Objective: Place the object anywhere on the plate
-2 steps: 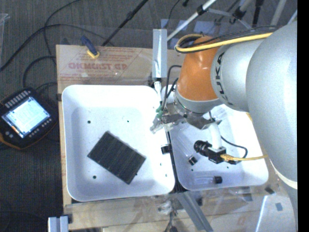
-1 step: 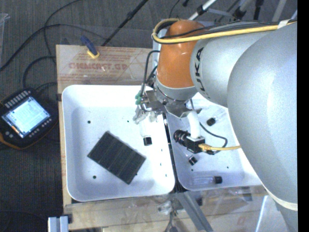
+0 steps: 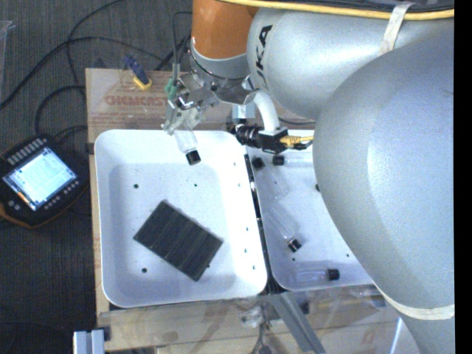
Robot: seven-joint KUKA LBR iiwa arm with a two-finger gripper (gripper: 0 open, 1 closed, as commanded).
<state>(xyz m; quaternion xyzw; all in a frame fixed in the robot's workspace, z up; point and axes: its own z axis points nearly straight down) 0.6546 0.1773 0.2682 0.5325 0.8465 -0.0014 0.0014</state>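
A dark ribbed rectangular plate (image 3: 178, 240) lies flat in the left white bin (image 3: 110, 220), towards its front. My gripper (image 3: 179, 124) hangs over the back edge of that bin, under the orange wrist band. A small clear vial (image 3: 187, 144) with a black cap pointing down and right sticks out from between its fingers, so the gripper is shut on it. The vial is well above and behind the plate, not touching it.
The right bin (image 3: 287, 198) holds several clear vials with black caps, one (image 3: 293, 244) near its middle and one (image 3: 324, 275) at its front. The grey arm covers most of that bin. A teach pendant (image 3: 38, 175) lies left of the bench.
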